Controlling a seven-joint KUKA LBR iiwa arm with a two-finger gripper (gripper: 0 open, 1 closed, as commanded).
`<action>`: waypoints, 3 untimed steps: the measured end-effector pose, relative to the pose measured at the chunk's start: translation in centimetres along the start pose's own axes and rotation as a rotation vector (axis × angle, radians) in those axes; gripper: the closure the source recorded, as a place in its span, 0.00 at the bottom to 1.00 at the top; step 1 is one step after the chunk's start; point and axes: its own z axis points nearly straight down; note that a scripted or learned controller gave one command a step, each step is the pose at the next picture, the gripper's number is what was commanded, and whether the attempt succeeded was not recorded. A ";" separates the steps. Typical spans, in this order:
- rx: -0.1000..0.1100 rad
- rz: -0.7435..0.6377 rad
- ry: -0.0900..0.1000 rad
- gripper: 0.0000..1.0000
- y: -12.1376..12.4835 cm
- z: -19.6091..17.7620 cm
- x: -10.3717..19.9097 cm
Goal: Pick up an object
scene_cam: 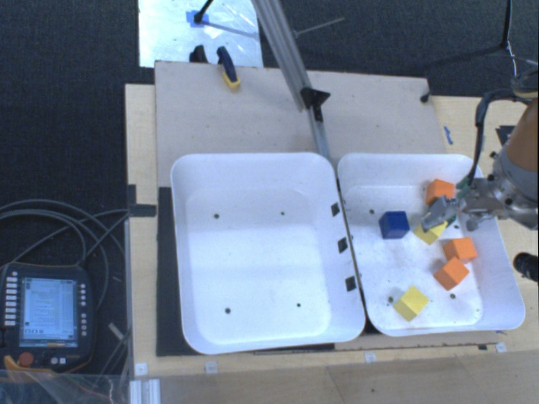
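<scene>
The right bin [370,183] holds several small blocks. A blue cube [393,225] lies near its middle. An orange block [439,191] sits at the back, and two more orange blocks [460,249] [451,273] lie toward the right. One yellow block [413,302] rests near the front edge. Another yellow block [429,233] lies right under my gripper [436,218], which reaches in from the right and hangs low over the bin, just right of the blue cube. Whether anything sits between the fingertips is hidden.
The left bin [189,192] stands beside the right one. A slanted metal pole [282,40] crosses above the bench at the back. A teach pendant [46,314] with cables lies on the floor at the left. Small clamps [227,67] rest at the bench's back edge.
</scene>
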 end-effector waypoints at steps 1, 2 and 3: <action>0.001 -0.002 0.000 0.00 0.7 5.8 0.6; -0.001 0.000 0.000 0.00 0.2 10.2 0.2; -0.008 -0.003 -0.002 1.00 0.4 8.8 0.2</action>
